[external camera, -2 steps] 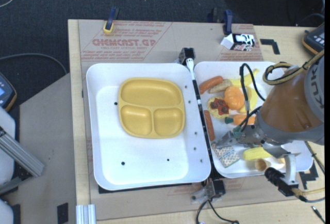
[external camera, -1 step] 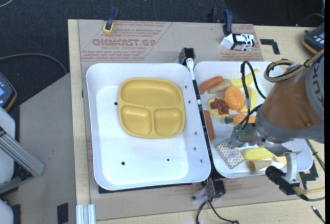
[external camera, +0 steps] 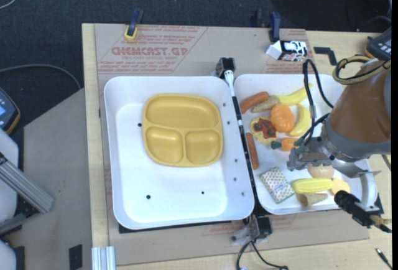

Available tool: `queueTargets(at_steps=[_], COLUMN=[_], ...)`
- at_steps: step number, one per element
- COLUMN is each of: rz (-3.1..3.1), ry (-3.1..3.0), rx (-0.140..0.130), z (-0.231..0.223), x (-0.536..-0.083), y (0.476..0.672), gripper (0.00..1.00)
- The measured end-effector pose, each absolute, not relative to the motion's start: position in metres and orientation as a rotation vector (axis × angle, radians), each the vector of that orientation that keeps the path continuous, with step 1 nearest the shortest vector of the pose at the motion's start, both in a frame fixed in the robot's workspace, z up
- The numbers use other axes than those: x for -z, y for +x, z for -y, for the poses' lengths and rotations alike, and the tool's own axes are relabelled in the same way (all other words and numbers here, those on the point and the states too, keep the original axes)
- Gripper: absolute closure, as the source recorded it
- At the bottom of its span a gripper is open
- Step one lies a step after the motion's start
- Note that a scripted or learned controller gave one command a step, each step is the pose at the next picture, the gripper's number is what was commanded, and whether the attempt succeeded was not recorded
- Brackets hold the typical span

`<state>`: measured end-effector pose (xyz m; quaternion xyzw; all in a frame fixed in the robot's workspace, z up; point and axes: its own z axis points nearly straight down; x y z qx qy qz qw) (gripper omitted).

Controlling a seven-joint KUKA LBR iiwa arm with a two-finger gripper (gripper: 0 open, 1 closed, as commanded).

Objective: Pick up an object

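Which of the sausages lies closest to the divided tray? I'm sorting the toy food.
The long thin sausage lying along the right bin's left wall, nearest the yellow tray. The other sausage sits further up, slanted beside the bananas.

A divided tray [external camera: 183, 129] lies in the left bin [external camera: 124, 188] — toy foods [external camera: 277, 122] crowd the right bin [external camera: 264, 200].

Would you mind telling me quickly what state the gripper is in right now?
Gripper: low over the right bin among the toy food; whether it is open, closed or holding anything cannot be told.
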<state>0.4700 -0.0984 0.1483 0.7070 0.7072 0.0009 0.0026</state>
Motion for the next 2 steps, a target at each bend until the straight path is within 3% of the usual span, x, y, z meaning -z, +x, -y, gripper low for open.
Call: queueTargets(at_steps=[1,2], rz=[-2.216,-2.219], ry=[2.216,2.216], rx=[-0.006,-0.003], z=[0.109,0.109], x=[-0.204,-0.226], y=[0.472,0.473], gripper=[1.00,1.00])
